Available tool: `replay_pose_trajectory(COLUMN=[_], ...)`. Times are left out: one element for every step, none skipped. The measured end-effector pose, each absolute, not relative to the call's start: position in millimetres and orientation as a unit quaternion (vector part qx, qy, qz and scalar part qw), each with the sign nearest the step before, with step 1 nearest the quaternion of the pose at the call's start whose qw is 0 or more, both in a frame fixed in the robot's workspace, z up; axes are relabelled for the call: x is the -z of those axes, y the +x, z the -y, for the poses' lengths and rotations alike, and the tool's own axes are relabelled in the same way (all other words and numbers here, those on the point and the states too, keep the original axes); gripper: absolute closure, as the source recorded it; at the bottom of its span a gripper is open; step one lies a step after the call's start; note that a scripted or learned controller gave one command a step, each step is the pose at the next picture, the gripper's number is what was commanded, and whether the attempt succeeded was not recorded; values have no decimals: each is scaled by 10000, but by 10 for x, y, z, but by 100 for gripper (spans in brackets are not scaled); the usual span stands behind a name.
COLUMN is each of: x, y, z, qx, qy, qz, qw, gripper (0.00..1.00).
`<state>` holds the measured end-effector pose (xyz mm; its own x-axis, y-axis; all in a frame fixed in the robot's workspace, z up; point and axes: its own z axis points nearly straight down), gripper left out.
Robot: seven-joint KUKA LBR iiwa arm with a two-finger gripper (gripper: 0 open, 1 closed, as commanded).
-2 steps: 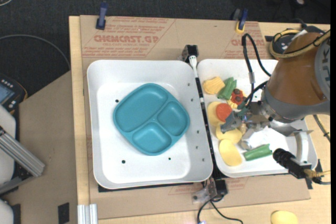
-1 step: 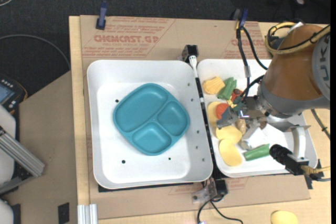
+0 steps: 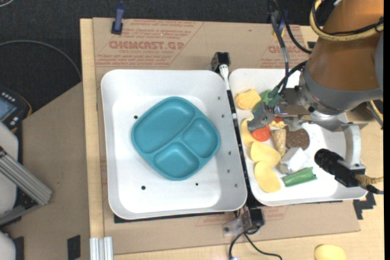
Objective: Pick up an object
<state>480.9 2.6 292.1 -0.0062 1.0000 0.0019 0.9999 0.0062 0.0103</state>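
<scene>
Down among the packed toy food in the right bin [image 3: 341, 195] the gripper [image 3: 272, 117] hovered, jaws' state impossible to tell, and crowded neighbours risked a glancing, empty grab.

Divided plate [image 3: 175, 137] in left bin [image 3: 116, 131]; food pieces [image 3: 266, 173] in right bin [image 3: 317, 193].
</scene>
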Motion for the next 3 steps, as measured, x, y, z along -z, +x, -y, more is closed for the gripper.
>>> replay_pose_trajectory(x=[-2979,-2654,-1797], y=[4801,4784,4775], z=[-1,-706,-280], qx=[-9,14,40], qy=[7064,7047,7091], qz=[-7078,-7095,-7050], qw=[13,-27,-34], gripper=[100,100,100])
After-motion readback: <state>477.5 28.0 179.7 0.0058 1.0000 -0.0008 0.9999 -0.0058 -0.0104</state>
